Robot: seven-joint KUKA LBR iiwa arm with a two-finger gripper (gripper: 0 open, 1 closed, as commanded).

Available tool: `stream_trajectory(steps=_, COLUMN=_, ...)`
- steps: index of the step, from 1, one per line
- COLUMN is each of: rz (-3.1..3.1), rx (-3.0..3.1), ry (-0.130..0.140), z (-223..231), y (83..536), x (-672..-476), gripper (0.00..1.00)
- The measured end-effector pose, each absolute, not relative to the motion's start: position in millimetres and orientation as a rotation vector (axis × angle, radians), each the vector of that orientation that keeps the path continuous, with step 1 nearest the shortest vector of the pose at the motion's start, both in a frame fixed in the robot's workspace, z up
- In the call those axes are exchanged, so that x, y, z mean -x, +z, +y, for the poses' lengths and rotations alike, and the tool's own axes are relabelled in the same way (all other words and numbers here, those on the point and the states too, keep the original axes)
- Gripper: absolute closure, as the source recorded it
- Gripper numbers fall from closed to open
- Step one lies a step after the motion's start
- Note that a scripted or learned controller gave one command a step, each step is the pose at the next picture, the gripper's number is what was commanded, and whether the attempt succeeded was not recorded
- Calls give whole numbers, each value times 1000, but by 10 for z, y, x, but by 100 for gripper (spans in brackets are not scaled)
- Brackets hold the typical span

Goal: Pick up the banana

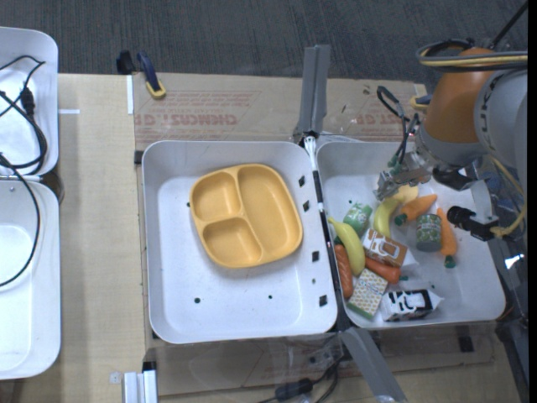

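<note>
**Banana in the right bin's clutter, gripper close above**

Right bin (478, 305), left half: banana (350, 246) lying flat, running from near the green packet (358, 217) down toward the cracker box (367, 292). Touching or nearly touching a red-orange piece (342, 274) on its left and the small carton (384, 248) on its right. Second yellow curved piece (384, 217) just up and to the right, possibly another banana, under the gripper (399, 179) and against a carrot (417, 206); which of the two is meant, hard to say.

Handling, as a judgement: likely light, probably a plastic toy, so stiff with a smooth, slippery skin. Rounded section, prone to rolling or squirting out of a pinch near the tapered ends. Best taken across the middle of the curve, at the thickest part, squeezing the narrow width rather than along the length. Neighbours crowded on both sides, so little room to come down without nudging the carton or the red-orange piece.

Looks: plain yellow, gently curved like a crescent, tapering at both ends, no clear markings at this size.

Pincer: low over the upper middle of the right bin; spread or pressed together, cannot tell. Nothing visibly pinched.

Left bin (168, 309): yellow divided plate (246, 215).
</note>
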State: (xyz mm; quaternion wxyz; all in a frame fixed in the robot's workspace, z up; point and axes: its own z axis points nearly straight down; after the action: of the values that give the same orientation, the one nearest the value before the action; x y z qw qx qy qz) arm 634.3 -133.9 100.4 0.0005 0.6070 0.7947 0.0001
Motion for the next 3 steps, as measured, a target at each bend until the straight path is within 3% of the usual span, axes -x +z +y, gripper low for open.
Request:
stream_trajectory(steps=1, rz=2496, rx=-1906, ry=0, z=-1338, y=1004, x=-6342, gripper=0)
stream_trajectory(steps=2, rz=2501, rx=-1903, ry=-1, z=-1366, y=910, x=-6320, gripper=0)
stream_trajectory(steps=3, rz=2498, rx=-1905, ry=0, z=-1373, y=998, x=-6329, gripper=100)
